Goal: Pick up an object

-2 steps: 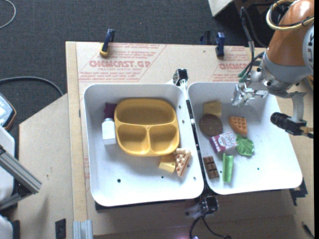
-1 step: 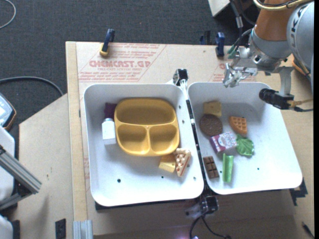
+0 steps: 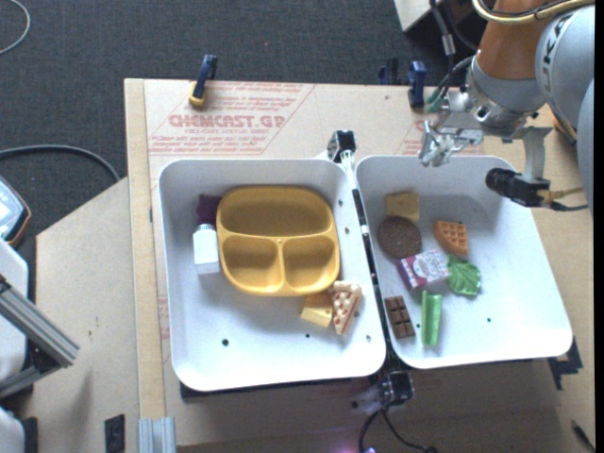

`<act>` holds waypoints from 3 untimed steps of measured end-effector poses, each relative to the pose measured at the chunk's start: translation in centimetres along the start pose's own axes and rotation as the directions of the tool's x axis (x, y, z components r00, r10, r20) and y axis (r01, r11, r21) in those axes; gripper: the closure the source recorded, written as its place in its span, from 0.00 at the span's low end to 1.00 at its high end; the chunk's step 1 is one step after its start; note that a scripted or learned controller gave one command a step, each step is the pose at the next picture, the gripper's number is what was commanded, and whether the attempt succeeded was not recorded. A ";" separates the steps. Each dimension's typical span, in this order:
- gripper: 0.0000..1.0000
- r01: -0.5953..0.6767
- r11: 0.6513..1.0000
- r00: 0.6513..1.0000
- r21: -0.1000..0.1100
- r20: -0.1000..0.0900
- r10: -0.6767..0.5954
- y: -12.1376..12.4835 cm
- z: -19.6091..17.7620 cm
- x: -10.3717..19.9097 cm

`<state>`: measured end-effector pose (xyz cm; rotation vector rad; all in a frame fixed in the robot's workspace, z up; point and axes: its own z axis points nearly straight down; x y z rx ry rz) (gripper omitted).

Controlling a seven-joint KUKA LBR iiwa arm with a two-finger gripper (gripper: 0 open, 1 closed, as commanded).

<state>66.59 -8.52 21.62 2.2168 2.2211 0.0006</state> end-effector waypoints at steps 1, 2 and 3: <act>1.00 -0.001 1.000 1.000 -0.002 -0.001 0.001 0.7 -1.6 1.0; 1.00 -0.002 1.000 1.000 0.003 -0.001 0.002 -0.1 -1.9 0.3; 1.00 -0.002 1.000 1.000 0.006 -0.002 0.002 0.2 0.1 0.9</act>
